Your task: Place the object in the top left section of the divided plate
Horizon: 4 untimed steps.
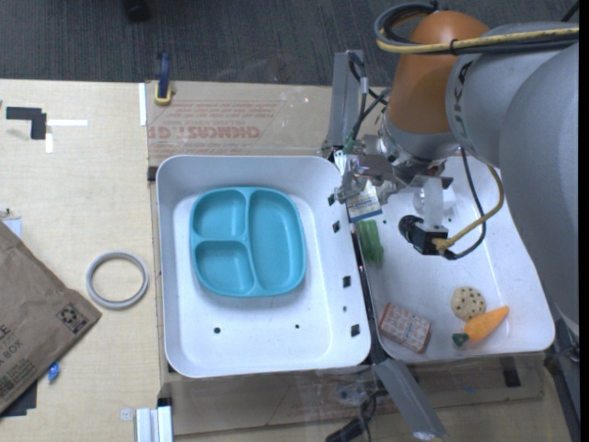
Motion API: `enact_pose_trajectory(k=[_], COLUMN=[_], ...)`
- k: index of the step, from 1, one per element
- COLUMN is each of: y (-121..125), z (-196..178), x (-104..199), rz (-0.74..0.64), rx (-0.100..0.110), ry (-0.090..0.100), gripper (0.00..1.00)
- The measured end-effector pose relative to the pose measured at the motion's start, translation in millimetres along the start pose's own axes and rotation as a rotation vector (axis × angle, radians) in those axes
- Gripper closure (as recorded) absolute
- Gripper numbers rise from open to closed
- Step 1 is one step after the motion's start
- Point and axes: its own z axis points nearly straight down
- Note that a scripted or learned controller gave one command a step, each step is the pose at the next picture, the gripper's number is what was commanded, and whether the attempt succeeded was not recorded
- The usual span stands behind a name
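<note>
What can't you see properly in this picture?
- Gripper: in the camera view the wrist's cables and brackets crowd it, so open or shut is unclear.
- Green thing: its top end sits under the gripper.
- Carrot tip: too small to tell if it touches the cookie.

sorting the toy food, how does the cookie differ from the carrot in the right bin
The cookie is round, flat and tan with dark specks; the carrot is long, tapered and orange with a green end. The cookie sits just above the carrot, which lies at a slant. Both rest in the right bin.
</note>
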Motion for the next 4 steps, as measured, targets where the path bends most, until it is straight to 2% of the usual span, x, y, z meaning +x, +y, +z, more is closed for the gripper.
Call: enact_pose_trajectory(k=[1,2,3,4], y=[-42.8,-69.8,-69.2,-111.6], z=[0.1,-9.3,-17.7,-5.6], x=[37.5,82.1,78.7,143.0], rz=[0.089,-0.023,0.144,0.204], rx=[0.001,0.000,-0.001,0.002], ry=[0.000,-0.001,-0.001,-0.002], gripper=[1.00,1.00,1.00,1.00])
